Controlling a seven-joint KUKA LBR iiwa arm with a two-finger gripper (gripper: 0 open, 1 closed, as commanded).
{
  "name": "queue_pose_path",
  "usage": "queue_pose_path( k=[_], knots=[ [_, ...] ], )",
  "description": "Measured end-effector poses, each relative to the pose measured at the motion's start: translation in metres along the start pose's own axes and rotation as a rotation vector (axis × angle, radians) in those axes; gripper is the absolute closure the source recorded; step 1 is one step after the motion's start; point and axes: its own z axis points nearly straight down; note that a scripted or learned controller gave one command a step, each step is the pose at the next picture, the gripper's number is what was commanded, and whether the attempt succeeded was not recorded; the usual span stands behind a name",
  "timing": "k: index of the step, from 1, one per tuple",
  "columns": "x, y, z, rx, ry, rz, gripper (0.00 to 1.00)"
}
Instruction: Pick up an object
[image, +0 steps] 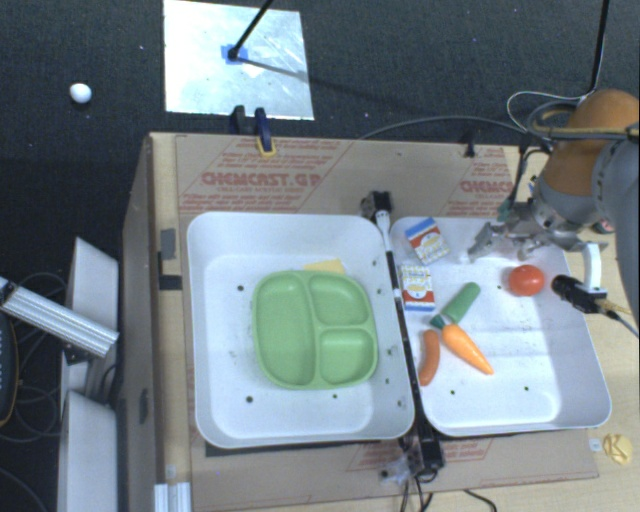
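right bin (560, 400): tomato (527, 280) near its far right edge, carrot (466, 347), two small cartons. gripper (497, 236) hovers over the far edge, just left of the tomato, fingers spread, gripping nothing. left bin (215, 300): green tray (314, 329).

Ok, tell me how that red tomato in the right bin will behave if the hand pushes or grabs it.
The tomato looks round and smooth, so a push would probably send it rolling across the right bin. Its glossy skin may slip between fingers unless gripped across the middle. It is likely a light toy, like the carrot nearby.
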Motion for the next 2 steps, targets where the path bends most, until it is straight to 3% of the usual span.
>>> queue_pose_path(
  k=[1, 2],
  knots=[
    [0.011, -0.001, 0.012, 0.004, 0.002, -0.002, 0.0],
    [0.011, 0.0, 0.0, 0.0, 0.001, -0.004, 1.0]
  ],
)
